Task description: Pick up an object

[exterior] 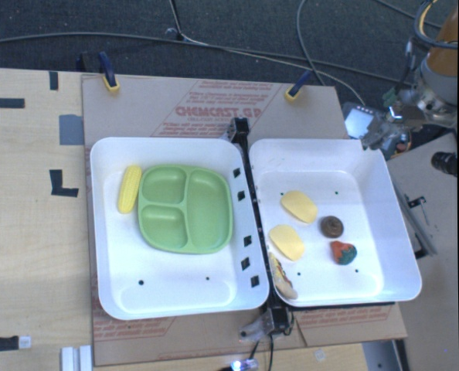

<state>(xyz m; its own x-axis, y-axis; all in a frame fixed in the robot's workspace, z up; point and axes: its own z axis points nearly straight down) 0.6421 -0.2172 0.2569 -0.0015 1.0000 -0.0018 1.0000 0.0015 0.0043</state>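
The right bin (pixel 384 199) holds two pale yellow pieces (pixel 299 205) (pixel 287 243), a brown doughnut-shaped item (pixel 332 226), a red and green item (pixel 343 252), and a tan piece (pixel 283 280) lying against its left wall. A yellow corn cob (pixel 128 188) lies in the left bin (pixel 113 284) beside a green divided plate (pixel 186 209). My gripper (pixel 384 134) hangs at the far right, just outside the right bin's back right corner, well away from all the items.
Two clamps (pixel 108 73) (pixel 297 88) pin the cardboard sheet (pixel 206 107) at the back. Black cables run across the dark floor behind. A black divider (pixel 247 207) sits between the bins.
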